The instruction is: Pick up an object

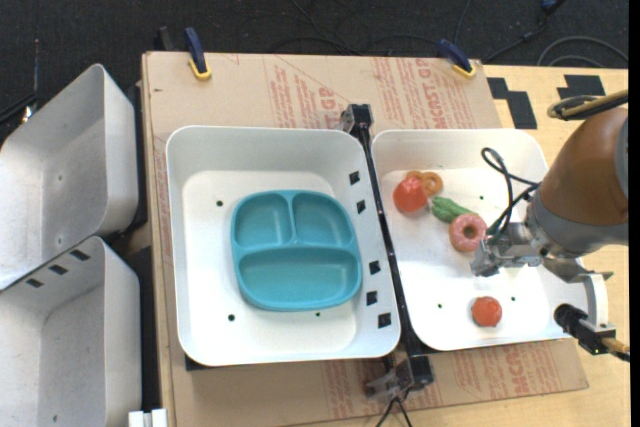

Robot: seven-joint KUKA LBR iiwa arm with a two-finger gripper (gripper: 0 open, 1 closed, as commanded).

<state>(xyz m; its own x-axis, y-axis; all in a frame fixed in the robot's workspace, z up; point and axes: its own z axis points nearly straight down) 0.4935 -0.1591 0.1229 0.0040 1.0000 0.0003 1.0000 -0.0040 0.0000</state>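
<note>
The right bin (pixel 440 335) holds several small toy foods. A red tomato-like piece (pixel 409 196) lies at the upper left with an orange ring (pixel 430 182) against it. A green piece (pixel 448 208) lies beside them, and a pink donut (pixel 466 232) sits just below it. A small red round piece (pixel 486 311) rests near the bin's front. My gripper (pixel 489 258) hangs low over the bin, just right of and below the pink donut. The arm's orange band (pixel 595 170) is at the right edge.
The left bin (pixel 195 315) carries a teal divided plate (pixel 296 250). A black divider (pixel 377 235) runs between the two bins. Two white tubs (pixel 60 245) stand off the bench at the left. Cables cross the right bin's far corner.
</note>
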